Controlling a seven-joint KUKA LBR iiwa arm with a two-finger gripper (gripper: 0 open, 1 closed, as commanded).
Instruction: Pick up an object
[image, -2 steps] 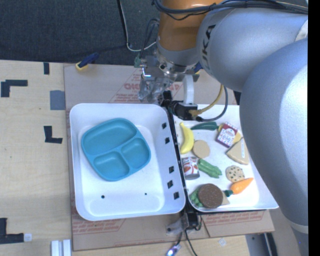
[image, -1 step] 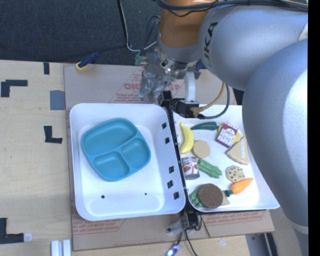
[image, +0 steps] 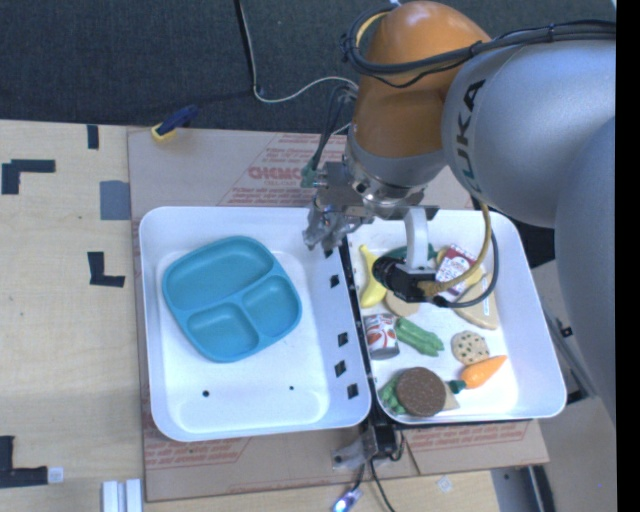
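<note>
My pincer (image: 326, 226) hangs over the far end of the wall where the two white bins meet. I cannot tell whether it is wide or narrow, and I see nothing gripped in it.

Nearest me, at 4 o'clock in the right bin (image: 530, 300), lies a yellow banana (image: 371, 283), just beside the dividing wall. Farther at 4 o'clock is a red-and-white packet (image: 453, 266). At 5 o'clock a small can (image: 381, 335) lies by the wall, with a green pea pod (image: 418, 336) just beside it. Beyond those, still around 4 to 5 o'clock, are a round cookie (image: 468, 346), an orange carrot (image: 483, 371) and, at the near edge, a burger (image: 420, 391).

At 8 o'clock, in the left bin (image: 160, 400), a blue divided plate (image: 232, 297) lies flat, well apart from everything else.
</note>
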